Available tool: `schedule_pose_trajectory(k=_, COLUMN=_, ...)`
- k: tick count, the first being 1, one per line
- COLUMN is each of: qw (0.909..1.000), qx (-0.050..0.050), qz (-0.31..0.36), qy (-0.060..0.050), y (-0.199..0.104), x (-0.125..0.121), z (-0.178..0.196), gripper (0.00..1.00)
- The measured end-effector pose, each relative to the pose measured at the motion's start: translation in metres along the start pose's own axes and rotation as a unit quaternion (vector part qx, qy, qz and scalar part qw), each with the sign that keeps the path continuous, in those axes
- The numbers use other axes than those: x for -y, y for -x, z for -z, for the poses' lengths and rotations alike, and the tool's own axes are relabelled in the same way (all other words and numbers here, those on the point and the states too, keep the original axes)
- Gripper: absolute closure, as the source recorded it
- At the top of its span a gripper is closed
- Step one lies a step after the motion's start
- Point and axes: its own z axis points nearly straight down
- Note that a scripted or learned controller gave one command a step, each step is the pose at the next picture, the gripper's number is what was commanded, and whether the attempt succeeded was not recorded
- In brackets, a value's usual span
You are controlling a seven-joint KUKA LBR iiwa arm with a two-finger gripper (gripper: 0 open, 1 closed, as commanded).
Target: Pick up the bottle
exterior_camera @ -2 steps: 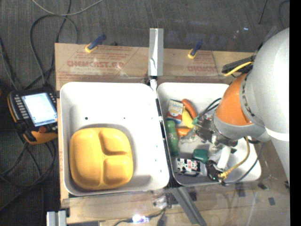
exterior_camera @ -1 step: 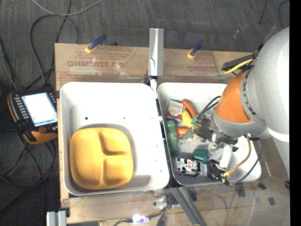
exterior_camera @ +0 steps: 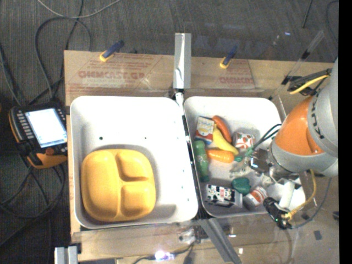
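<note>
A dark green bottle point(exterior_camera: 201, 159) lies along the left wall of the right bin point(exterior_camera: 275, 110), lengthwise beside an orange carrot point(exterior_camera: 221, 156). My gripper point(exterior_camera: 251, 164) hangs over the middle right of that bin, to the right of the bottle and apart from it, with the carrot and a yellow banana point(exterior_camera: 224, 142) between them. Something small and greenish point(exterior_camera: 240, 168) sits right at the gripper's tip; I cannot make out what it is. The grey wrist and orange band point(exterior_camera: 300, 133) cover the bin's right side.
The right bin also holds a small carton point(exterior_camera: 205, 127), a red-and-white can point(exterior_camera: 244, 141), a black-and-white box point(exterior_camera: 221, 194), a teal object point(exterior_camera: 241, 184) and another can point(exterior_camera: 254, 197). A yellow divided tray point(exterior_camera: 118, 183) lies in the left bin point(exterior_camera: 88, 114).
</note>
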Motion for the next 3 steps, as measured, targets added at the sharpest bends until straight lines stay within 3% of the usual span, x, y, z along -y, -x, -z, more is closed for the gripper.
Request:
schedule_pose_trajectory(k=1, qw=0.9935, qx=-0.001, qz=-0.114, qy=0.011, y=-0.0417, x=0.0131, z=-0.0041, gripper=0.00)
schedule_pose_trajectory(k=2, qw=0.9935, qx=0.000, qz=-0.113, qy=0.007, y=-0.0415, x=0.0150, z=0.0037, gripper=1.00)
schedule_pose_trajectory(k=3, qw=0.9991, qx=0.000, qz=-0.040, qy=0.012, y=-0.0389, x=0.0119, z=-0.0011, gripper=1.00)
